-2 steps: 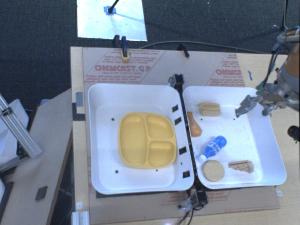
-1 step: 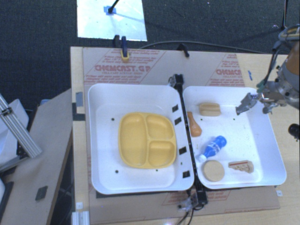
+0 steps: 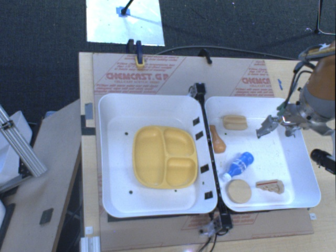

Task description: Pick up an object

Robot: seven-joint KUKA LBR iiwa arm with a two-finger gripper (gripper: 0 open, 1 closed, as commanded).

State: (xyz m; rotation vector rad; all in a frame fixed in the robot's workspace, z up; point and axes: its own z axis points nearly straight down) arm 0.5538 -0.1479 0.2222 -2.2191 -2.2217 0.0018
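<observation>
The right bin (image 3: 302,156) holds several small objects. A tan bread roll (image 3: 234,122) lies at its far left, with an orange-brown drumstick shape (image 3: 217,140) beside the divider. A blue bottle (image 3: 239,165) lies in the middle on its side. A round tan disc (image 3: 240,190) and a wedge-shaped slice (image 3: 270,186) rest near the front. My gripper (image 3: 277,129) hovers over the far right part of this bin, to the right of the roll. It is open, with nothing between its fingers.
The left bin (image 3: 115,119) contains a yellow divided plate (image 3: 165,157). Black clips line the divider (image 3: 203,140) between the bins. A metal rail (image 3: 21,146) sits off the bench to the left. A cable (image 3: 231,50) runs along the back.
</observation>
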